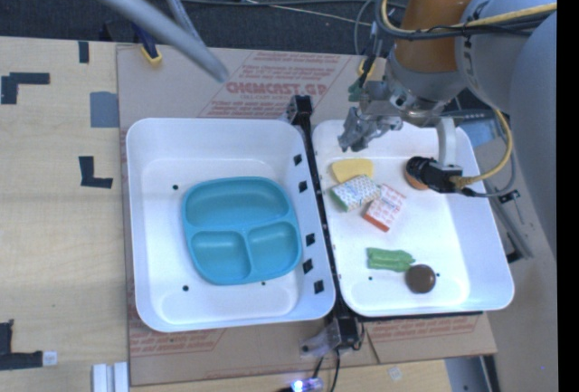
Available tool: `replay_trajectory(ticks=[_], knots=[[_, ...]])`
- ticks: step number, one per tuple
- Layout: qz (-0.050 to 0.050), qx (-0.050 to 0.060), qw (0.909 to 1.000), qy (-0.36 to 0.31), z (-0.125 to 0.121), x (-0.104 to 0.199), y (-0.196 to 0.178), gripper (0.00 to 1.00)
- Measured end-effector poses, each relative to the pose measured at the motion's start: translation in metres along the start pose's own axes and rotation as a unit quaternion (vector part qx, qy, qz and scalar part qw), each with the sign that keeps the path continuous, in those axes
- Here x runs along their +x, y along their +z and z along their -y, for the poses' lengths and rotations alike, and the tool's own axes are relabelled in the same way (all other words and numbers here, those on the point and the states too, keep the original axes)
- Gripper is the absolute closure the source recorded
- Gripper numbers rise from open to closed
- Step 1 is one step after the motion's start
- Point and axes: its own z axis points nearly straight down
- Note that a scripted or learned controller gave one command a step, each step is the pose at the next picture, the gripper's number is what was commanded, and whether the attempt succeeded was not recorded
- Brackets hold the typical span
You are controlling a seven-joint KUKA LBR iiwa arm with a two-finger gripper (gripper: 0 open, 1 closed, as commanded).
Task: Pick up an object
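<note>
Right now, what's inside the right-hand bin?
The right bin holds a yellow block, a patterned packet, a red-and-white packet, a green piece and a brown ball. The gripper and arm hide its far edge.

Arm (516,28) enters from R, w/ orange band (443,5) above wrist. Gripper (357,137) hangs over rear-L corner of R bin (484,245), near yellow block (351,169).

R bin contents:
- yellow block
- green/white checked packet (354,193), touching block's front edge
- red/white packet (384,206), just beside checked packet
- green piece (389,260) and brown ball (420,278), close together near front wall

L bin (145,227) contents: blue 3-compartment tray (241,229), approx. centred.

Both bins sit on cardboard sheet (271,82).
</note>
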Motion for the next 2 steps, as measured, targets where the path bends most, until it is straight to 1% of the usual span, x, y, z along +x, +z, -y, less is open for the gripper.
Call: replay_trajectory(ticks=[1,2], knots=[[0.0,0.0,1.0,0.0,0.022,0.05,-0.008,1.0],[0.001,0.001,1.0,0.0,0.049,0.099,0.006,1.0]])
